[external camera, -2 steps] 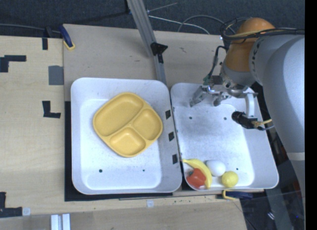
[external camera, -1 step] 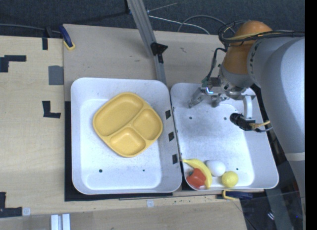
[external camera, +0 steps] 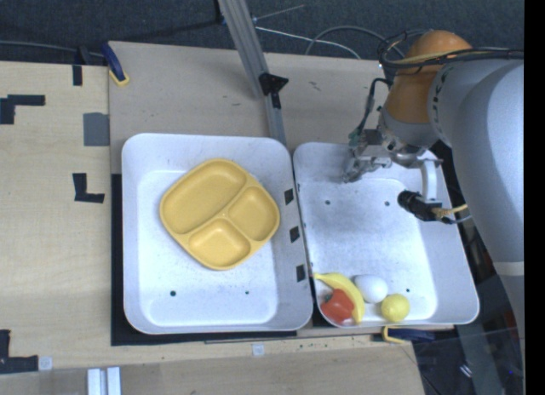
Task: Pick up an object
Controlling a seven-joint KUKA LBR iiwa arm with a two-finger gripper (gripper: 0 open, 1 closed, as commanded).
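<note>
- The grey arm's two-finger hand (external camera: 356, 166) hung over the far edge of the right-hand shallow white bin (external camera: 366, 223), well apart from everything loose in it.
- Whether the hand was wide or narrow could not be told; nothing showed in its grip.
- The things to be picked lay bunched in that bin's near corner: a curved yellow plastic banana (external camera: 341, 285), a small red round fruit (external camera: 338, 306) tucked against it, a white egg-shaped piece (external camera: 370, 287) just beside, and a small yellow round fruit (external camera: 394, 306) next to the egg.
- A yellow plastic plate with three compartments (external camera: 220, 213) sat in the neighbouring left bin (external camera: 149, 240), beyond the shared rim.
- By my reading, the step in hand was the approach: no object had been reached yet.
- The next move likely called for travel across the right bin toward its near corner, then a descent over one piece.
- The crowding there, and the nearby bin walls, seemed the main risk to a clean grasp.
</note>
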